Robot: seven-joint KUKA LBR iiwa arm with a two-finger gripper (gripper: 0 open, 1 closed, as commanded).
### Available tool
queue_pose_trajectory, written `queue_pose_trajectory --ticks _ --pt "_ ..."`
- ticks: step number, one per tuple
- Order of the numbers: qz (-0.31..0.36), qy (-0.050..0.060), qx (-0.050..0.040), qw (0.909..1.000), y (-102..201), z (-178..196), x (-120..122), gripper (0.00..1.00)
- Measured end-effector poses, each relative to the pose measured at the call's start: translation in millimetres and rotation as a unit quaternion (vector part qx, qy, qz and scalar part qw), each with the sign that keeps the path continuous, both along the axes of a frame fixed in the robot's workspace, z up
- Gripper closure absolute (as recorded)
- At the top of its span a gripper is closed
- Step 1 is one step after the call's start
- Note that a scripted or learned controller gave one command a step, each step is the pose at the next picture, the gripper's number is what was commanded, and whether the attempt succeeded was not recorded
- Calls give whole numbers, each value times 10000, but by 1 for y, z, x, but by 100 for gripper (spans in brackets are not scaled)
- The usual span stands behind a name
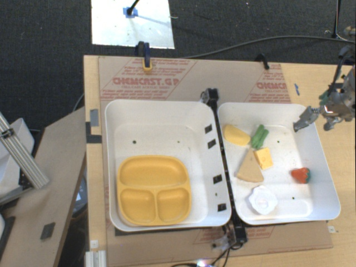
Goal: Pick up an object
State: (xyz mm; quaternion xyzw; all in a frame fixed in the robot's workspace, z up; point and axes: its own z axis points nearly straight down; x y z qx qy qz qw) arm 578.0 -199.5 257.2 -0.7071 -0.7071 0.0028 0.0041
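Looking down at a slant on a tan surface (183, 74) bearing two shallow white bins side by side. Sitting in the left bin (161, 113), toward the lower left of the frame: a yellow divided tray (154, 189), three compartments, nothing in them.

Lying in the right bin (320, 171), right of centre: a yellow banana-shaped piece (236, 135) touching a green piece (259, 136) at the bin's upper left; just below them a small yellow block (263, 158) touching a tan wedge (250, 169); lower still a white rounded piece (262, 200); and, well apart toward the bin's right side, a red strawberry-like piece (300, 174). Any of these serving as the object to pick up.

Reaching in at the upper right edge of the frame: the hand (314, 119), hovering over the right bin's upper right corner, fingers spread apart and released, nothing between them.

Judging the step: approach only, no object chosen by contact yet, nothing lifted. Calling next for travelling toward lower left over one piece, probably the red one as nearest and standing alone, then descending with fingers straddling it before closing. Clustered pieces near the bin's left wall likely proving harder, touching neighbours leaving little room for fingers.
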Motion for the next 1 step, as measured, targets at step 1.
queue_pose_trajectory --ticks 1 --pt "17 -56 -12 10000 1 7 2 0"
